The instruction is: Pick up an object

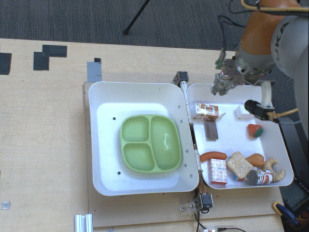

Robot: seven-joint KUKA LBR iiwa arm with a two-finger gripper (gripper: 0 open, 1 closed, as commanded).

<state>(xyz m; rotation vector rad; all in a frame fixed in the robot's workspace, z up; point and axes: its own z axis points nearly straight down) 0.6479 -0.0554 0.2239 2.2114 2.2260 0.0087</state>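
2 bins sit side by side; every object lies in the right bin (285, 144), none lifted yet. The gripper (223, 87) hangs over that bin's far rim, nothing between its fingers, and I cannot tell their spread. Nearest it, inside the far-left corner, a snack box (206, 111) lies flat, long axis across the bin. Reaching, closing and lifting all remain.

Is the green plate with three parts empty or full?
Empty. The green three-part plastic plate in the left white bin shows bare green in every compartment.
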